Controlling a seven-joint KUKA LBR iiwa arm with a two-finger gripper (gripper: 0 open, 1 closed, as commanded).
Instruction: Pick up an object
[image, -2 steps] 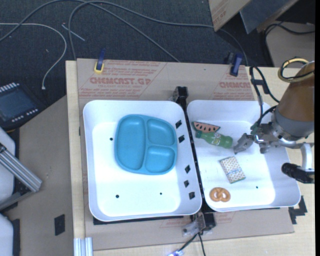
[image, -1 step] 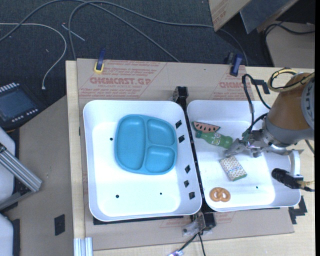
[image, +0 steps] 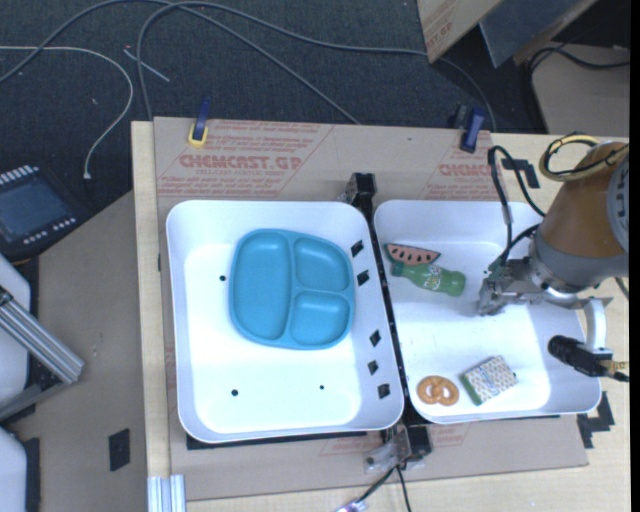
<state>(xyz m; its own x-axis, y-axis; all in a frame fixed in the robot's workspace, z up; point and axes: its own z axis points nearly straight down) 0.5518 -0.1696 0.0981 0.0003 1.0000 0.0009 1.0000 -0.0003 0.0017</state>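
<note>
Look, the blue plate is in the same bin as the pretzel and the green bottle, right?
Not quite. The camera view shows the blue plate alone in the left bin. The pretzel and the green bottle lie in the right bin, along with a watermelon slice.

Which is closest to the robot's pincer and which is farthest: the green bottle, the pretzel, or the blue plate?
From the pincer, in the right bin:
1. Green bottle, just to its left in the same bin.
2. Pretzel, at that bin's near edge.
3. Blue plate, far off in the left bin.
</note>
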